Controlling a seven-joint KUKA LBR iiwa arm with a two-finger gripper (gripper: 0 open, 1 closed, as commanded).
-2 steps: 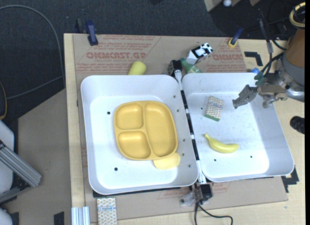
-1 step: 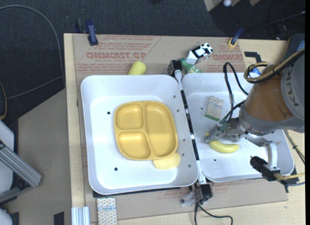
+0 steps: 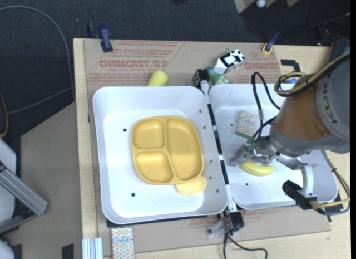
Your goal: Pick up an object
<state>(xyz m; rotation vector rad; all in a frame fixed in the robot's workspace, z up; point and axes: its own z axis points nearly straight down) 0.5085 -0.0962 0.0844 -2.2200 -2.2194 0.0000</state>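
In the right bin [image 3: 320, 188] lies a yellow banana-shaped object [image 3: 258, 168]. My gripper [image 3: 250, 152] hangs low just above its left end, with the orange-banded wrist [image 3: 300, 116] slanting in from the right. A speckled square pad [image 3: 246, 121] lies further back in the same bin, and a thin green piece [image 3: 242, 135] sits between it and the gripper. The arm hides part of the bin's right side.
The left bin [image 3: 111, 141] holds a yellow divided plate [image 3: 167, 149] with a pale yellow piece [image 3: 192, 186] at its near edge. Behind the bins lie a yellow object [image 3: 158, 78] and a black-and-white toy [image 3: 231, 59]. Cables [image 3: 257, 88] loop over the right bin.
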